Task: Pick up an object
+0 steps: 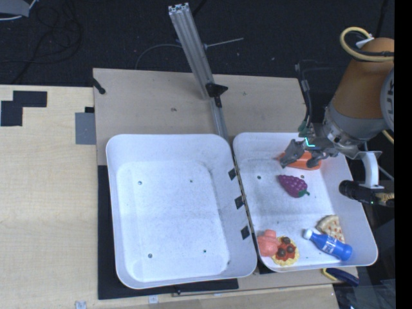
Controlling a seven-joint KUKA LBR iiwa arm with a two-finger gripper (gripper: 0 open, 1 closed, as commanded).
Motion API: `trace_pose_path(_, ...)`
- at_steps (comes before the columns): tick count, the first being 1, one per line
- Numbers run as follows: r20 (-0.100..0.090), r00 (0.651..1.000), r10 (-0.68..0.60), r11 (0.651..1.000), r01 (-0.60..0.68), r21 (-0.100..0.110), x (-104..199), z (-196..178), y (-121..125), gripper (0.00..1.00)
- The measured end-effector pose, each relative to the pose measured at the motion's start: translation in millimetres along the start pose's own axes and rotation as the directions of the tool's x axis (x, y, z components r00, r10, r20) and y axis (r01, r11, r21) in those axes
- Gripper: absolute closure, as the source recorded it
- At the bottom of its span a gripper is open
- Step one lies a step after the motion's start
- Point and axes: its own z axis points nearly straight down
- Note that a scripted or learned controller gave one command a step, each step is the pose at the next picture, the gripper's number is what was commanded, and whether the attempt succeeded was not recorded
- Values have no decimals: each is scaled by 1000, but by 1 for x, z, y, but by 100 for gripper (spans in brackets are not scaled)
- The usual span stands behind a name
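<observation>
Two shallow white plastic bins sit side by side. The right one holds one purple grape bunch, one blue bottle, one orange piece, one waffle-like wedge and one red-and-yellow toy-food cluster.

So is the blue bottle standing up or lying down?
Lying down: the blue bottle rests on its side in the right bin, white cap pointing left.
</observation>
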Motion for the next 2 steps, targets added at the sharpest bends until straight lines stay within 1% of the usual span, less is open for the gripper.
trace_pose_path(1, 0, 1000, 0, 1000, 0, 0, 0, 0, 0, 0)
trace_pose_path(2, -1, 1000, -1, 1000, 1, 5, 2, 63, 3, 0)
